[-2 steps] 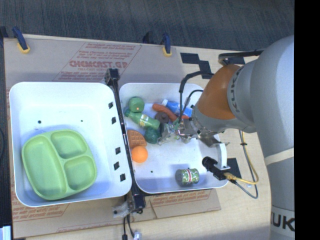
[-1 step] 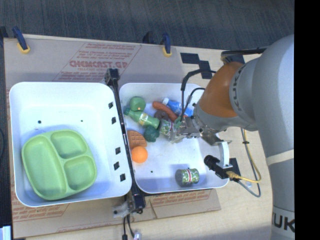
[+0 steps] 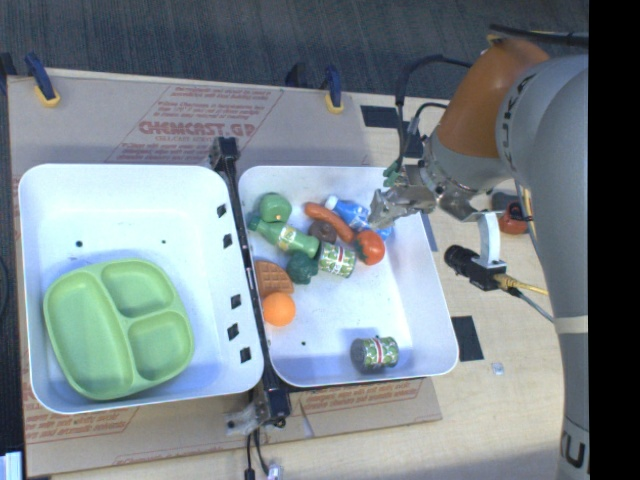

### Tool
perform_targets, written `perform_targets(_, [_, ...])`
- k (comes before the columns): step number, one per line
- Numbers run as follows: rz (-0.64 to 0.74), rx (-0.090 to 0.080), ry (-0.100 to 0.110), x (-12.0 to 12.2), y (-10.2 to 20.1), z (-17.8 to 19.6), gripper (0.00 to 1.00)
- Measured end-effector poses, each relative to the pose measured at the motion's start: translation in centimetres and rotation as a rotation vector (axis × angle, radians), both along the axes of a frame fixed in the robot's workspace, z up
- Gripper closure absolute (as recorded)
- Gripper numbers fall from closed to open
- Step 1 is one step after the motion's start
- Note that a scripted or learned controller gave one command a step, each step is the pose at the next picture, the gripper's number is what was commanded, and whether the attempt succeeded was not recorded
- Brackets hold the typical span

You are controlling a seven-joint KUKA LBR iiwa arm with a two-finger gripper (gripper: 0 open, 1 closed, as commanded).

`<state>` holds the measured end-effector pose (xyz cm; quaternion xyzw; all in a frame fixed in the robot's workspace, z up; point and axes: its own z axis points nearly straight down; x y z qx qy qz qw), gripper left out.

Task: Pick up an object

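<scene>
Toy pile [image 3: 315,236] crowds the right bin's [image 3: 425,298] upper half.

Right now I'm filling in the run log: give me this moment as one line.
arm: over right bin | gripper: above toy pile by blue toy | can: lying apart | left bin: green tray

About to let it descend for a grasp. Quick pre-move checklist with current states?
1. Claw above right bin, at the pile's right edge: ok.
2. Claw holding nothing: cannot tell.
3. Target isolated: not ok; blue item, sausage and red ball crowd together.
4. Easier picks free-standing: ok; can and orange ball sit apart.
5. Green tray out of path in left bin: ok.
</scene>
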<state>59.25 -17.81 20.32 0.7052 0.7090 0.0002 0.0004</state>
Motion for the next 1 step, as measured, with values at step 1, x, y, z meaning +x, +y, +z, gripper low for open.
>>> perform_targets(1, [0.0, 0.001, 0.002, -0.05, 0.02, -0.08, 0.0])
